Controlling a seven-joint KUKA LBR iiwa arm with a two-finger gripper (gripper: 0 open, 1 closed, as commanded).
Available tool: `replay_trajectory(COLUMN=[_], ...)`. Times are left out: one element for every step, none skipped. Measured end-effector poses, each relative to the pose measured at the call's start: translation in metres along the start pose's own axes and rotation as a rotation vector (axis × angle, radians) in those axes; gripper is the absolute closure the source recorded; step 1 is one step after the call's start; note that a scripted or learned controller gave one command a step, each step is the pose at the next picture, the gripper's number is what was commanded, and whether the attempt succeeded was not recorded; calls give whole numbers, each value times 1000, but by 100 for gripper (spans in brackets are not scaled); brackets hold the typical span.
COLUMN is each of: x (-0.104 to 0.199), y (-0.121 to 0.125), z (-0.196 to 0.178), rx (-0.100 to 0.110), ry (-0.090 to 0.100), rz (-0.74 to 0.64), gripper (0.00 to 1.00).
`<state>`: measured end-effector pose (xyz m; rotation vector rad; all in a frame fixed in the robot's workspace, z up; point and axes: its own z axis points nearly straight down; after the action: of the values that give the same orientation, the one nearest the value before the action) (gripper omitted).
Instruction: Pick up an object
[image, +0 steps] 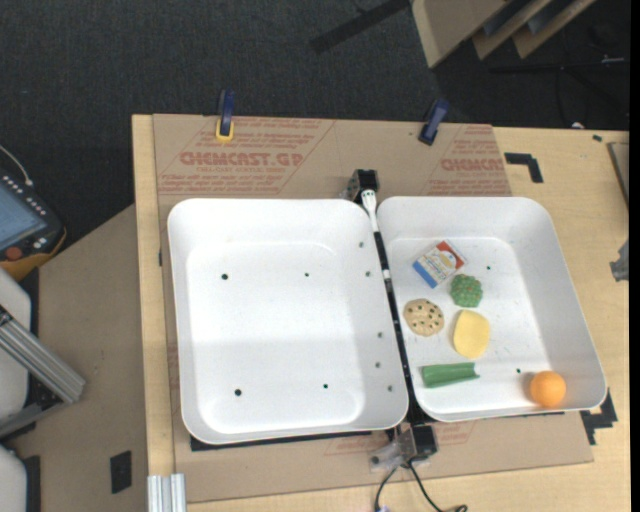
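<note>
Left bin (200, 300) floor left open, right bin (530, 240) crowded at its middle by packet (438, 263), broccoli (466, 290), cookie (423, 317), yellow piece (472, 334), green pod (449, 375), orange (546, 389) lodged in near right corner, far right floor left bare.

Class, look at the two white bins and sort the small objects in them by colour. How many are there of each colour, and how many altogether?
Green: 2, the broccoli-like piece and the long green piece
Yellow: 1, the yellow piece
Orange: 1, the orange ball
Tan: 1, the cookie
Blue, white and red: 1, the small packet
Total: 6, all in the right bin
</note>
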<state>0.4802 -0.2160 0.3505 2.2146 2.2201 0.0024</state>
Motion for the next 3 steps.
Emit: replay_trajectory(x=[7,23,10], y=[0,0,-3], z=[-11,-30,97], rx=[0,-1,16], ry=[0,0,7], rz=[0,0,4], gripper=[100,100,100])
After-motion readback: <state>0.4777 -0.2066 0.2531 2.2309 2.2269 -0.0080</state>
